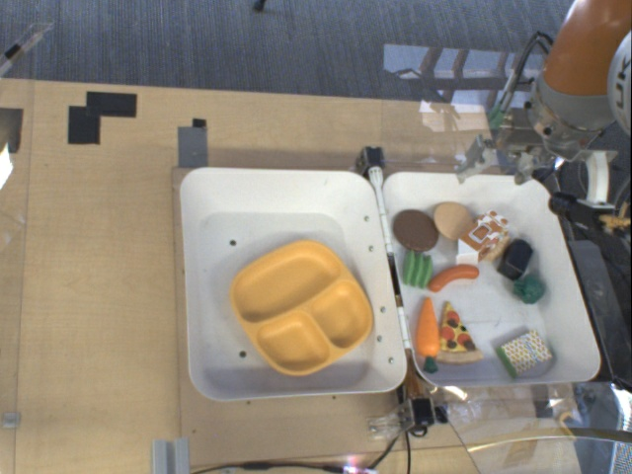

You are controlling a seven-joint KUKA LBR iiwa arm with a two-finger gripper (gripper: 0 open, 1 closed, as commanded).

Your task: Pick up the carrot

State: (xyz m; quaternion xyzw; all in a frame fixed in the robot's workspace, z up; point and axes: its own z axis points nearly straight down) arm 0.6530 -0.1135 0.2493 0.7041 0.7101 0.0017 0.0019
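Up in the top right corner of the frame the arm [592, 47] comes in, its orange band large against the grey floor, and the gripper [504, 156] hangs below it just over the far rim of the right bin [578, 354]. The gripper is tangled with cables and metal parts there, so I cannot tell how it stands, and nothing shows in its grasp.

Just below it, inside the right bin, lies a cluster of toy food. A dark brown disc [415, 229] and a tan round piece [452, 219] sit side by side near the upper middle, with a brick-patterned piece [488, 235] to their right. A black block [514, 258] and a dark green lump [530, 287] follow toward the right wall. A green ridged piece [416, 268] lies by the left wall, next to a red sausage [453, 276].

The carrot [427, 328] lies lower left in that bin, well apart from the gripper, lengthwise along the left wall, its green end at the bottom. A pizza slice [455, 334] touches its right side, and a patterned cube [524, 353] sits lower right.

Left of the divider, the left bin [207, 215] holds a yellow divided plate [301, 307]. Both bins rest on the wooden desk [89, 294].
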